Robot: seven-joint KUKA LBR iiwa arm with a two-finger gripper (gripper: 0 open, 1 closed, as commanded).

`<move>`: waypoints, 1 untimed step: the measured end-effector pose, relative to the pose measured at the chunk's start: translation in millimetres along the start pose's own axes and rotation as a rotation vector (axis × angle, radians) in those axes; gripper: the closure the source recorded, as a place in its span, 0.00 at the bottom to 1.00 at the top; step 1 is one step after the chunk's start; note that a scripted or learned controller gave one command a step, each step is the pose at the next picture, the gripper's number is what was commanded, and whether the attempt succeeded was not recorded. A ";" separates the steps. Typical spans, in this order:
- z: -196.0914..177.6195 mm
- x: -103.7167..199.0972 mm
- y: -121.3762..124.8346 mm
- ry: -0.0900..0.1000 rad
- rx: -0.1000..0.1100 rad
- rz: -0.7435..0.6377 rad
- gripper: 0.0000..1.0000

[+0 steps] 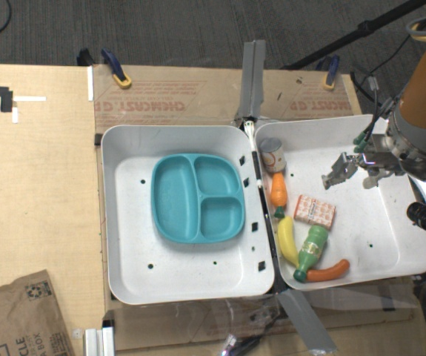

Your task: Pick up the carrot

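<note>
Against the right bin's left wall, the carrot lies between a can and a banana, so the empty, parted end effector may hit the wall or neighbours.

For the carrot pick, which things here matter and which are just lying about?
Matter: carrot, by the right bin's left wall; gripper, above that bin, apart from the carrot.

Lying about: can, banana, green bottle, sausage, small box, teal tray.
</note>
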State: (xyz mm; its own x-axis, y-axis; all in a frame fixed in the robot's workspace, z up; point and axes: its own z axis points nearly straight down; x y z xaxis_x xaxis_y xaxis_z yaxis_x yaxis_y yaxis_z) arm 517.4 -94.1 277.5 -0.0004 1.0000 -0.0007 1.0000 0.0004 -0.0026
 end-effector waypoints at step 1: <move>80.1 67.0 47.8 0.000 0.002 -0.085 0.00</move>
State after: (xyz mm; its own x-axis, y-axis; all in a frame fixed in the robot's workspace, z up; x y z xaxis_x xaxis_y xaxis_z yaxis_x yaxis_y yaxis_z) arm 565.0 -27.1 197.2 -0.0856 0.9963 -0.0004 0.9963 0.0856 -0.0043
